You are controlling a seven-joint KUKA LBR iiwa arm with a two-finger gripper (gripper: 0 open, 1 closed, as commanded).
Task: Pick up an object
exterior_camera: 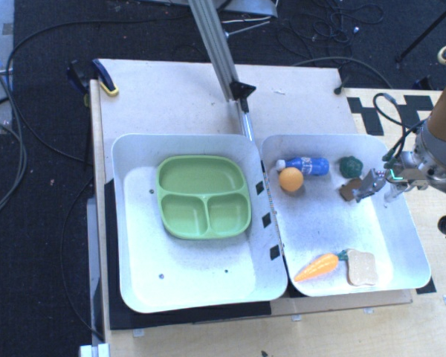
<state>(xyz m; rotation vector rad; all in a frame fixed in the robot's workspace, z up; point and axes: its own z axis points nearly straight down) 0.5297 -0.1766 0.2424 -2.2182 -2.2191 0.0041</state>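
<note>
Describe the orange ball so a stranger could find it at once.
Start at the right bin, then go to its far left corner. The orange ball sits there, touching the blue bottle. It is round, unlike the long carrot.

Two white bins (134,274) sit side by side. One green divided plate (204,197) lies in the left-hand one. The right-hand one holds one blue bottle (308,166), one orange ball (291,179), one dark green lump (350,166), one small brown piece (348,193), one carrot (317,267) and one beige slice (362,268).

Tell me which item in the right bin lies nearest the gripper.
The small brown piece, just left of the gripper. The dark green item sits farther back, the orange ball farther left, the carrot near the front.
</note>
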